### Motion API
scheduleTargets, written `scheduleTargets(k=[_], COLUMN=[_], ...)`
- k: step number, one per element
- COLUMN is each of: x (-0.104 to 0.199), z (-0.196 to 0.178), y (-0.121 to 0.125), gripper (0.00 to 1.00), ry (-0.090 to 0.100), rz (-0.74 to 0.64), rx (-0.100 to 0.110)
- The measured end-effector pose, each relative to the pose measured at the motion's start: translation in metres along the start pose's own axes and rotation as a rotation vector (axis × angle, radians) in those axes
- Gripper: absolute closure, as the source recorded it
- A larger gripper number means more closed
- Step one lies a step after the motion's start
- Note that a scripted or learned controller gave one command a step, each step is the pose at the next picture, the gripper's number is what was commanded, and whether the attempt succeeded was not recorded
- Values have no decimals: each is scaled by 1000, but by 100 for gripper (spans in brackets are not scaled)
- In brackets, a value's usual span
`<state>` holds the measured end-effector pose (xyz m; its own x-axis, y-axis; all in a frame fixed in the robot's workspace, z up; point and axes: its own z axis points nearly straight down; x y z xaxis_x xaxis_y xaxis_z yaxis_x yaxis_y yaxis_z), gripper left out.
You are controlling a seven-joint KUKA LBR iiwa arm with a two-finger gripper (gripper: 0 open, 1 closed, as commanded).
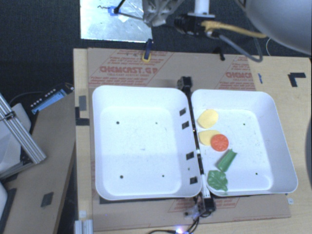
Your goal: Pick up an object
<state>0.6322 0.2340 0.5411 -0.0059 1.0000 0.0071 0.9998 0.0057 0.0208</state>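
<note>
Camera view | gripper [158, 11] high above bins (finger state unclear, can't tell) | right bin [273, 130]: two yellow pieces [208, 118], orange disc [220, 142], green pieces [226, 160]

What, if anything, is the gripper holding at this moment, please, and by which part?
Nothing, as far as the view shows. The gripper hangs above the bench's far edge, nothing visible between its fingers. The yellow, orange and green pieces lie in the right bin.

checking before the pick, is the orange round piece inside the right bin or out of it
Inside. The orange round piece lies on the floor of the right bin, near its left wall, overlapping a yellow piece, with a green piece just below it.
</note>
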Motion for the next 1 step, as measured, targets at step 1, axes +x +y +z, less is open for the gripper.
scheduleTargets(k=[1], x=[-110], z=[29], y=[-12], gripper=[100], ry=[-10], rz=[15], rx=[21])
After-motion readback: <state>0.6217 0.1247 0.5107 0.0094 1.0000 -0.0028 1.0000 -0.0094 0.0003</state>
